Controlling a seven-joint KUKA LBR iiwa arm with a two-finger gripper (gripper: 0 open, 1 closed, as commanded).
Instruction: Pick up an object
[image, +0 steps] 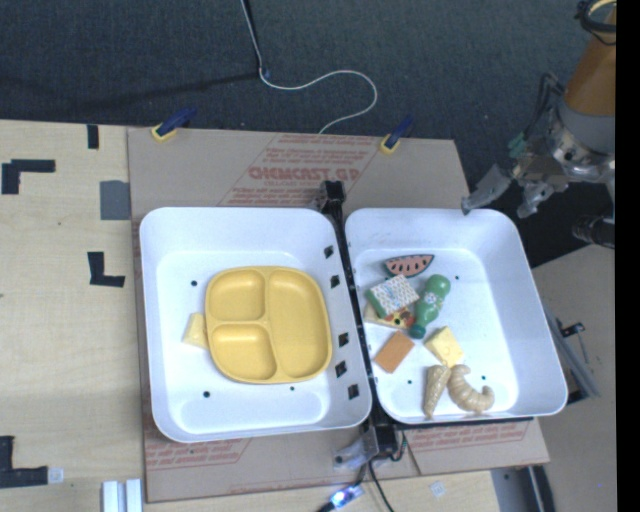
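The right bin (520, 300) holds a cluster of toy food: a watermelon slice (408, 265), a green-and-white checked piece (392, 295), a green vegetable (432, 300), an orange block (394, 351), a yellow wedge (446, 347) and two tan pieces (437, 388) (470, 392). My gripper (503, 197) hovers over the far right corner of that bin, above and behind the toys. Its two fingers are spread apart, open, with nothing between them.
In the left bin (165, 260) lies a yellow divided plate (268, 323) with a small yellow piece (194, 330) poking out at its left. A black divider (345, 300) joins the bins. A white cable (320, 85) runs behind the bench.
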